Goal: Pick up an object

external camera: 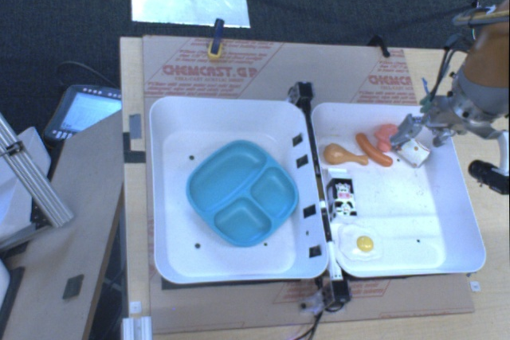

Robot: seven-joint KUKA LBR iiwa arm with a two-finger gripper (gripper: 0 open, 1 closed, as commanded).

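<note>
At the frame's right, the gripper [416, 141] hangs low over the right bin [458, 247], just beside a pink toy [386, 133] and sausage [374, 148]. Jaw state cannot be told. A clean grasp likely needs the jaws centred squarely on one item, away from its neighbours.

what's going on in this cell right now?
The KUKA arm reaches in from the right, its gripper low over the far side of the right bin, near a sausage and a pink item. Nothing visibly sits in its grasp. A toy chicken drumstick, a cow-print carton and a fried egg also lie there. The left bin holds a blue divided plate.
</note>
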